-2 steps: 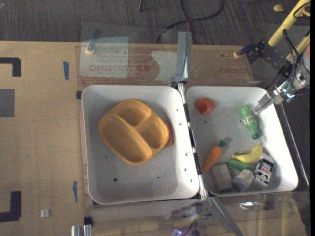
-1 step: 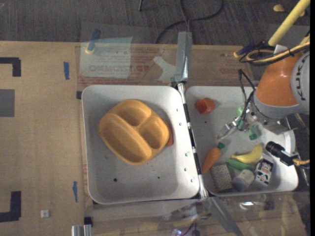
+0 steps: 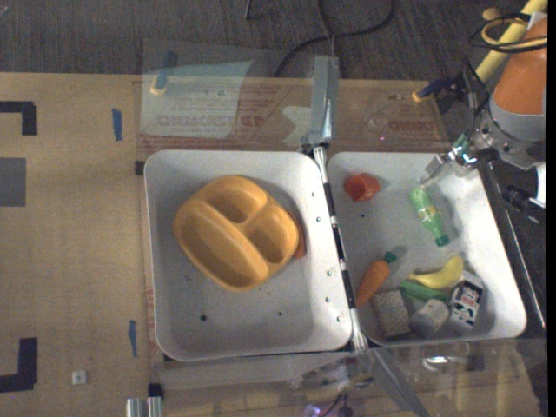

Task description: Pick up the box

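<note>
Yellow divided plate [image 3: 236, 231] in left bin [image 3: 165, 320]; carrot [image 3: 374, 278], banana [image 3: 440, 274] right.

An orange plate [image 3: 236, 230] fills the left bin [image 3: 165, 320]. In the right bin [image 3: 499, 233], the small box [image 3: 466, 302] sits just beside the banana [image 3: 439, 275], perhaps touching.

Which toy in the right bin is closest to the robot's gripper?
The green bottle. It lies just below the gripper, while the carrot, banana and box sit farther down.

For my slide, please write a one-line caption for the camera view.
Gripper hovers over the right bin's far edge, away from the small box near its front corner; yellow tray in left bin.
</note>
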Available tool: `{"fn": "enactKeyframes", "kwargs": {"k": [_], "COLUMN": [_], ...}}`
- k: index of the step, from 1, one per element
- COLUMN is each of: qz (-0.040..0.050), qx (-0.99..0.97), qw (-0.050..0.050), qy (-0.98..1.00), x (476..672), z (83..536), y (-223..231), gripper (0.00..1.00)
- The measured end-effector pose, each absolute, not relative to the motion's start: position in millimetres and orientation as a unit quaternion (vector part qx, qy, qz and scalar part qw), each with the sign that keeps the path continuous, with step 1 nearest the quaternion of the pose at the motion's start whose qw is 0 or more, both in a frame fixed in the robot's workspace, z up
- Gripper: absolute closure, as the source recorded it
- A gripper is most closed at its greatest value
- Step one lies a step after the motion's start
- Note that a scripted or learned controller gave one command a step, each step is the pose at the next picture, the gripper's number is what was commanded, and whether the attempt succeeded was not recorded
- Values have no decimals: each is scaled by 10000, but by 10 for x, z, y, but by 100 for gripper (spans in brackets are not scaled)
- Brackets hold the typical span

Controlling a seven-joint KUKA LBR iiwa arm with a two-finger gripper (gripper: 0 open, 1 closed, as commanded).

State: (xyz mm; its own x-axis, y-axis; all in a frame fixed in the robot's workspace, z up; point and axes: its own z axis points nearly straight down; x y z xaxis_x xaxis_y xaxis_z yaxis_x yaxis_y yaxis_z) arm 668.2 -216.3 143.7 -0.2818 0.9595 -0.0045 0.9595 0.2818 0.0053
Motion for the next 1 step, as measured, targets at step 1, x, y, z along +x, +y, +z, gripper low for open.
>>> {"fn": "enactKeyframes", "kwargs": {"k": [1], "qz": [11], "qx": [5978], "qw": [70], "qy": [8016], "x": [6702], "z": [1557], "y": [-2149], "gripper": [100]}}
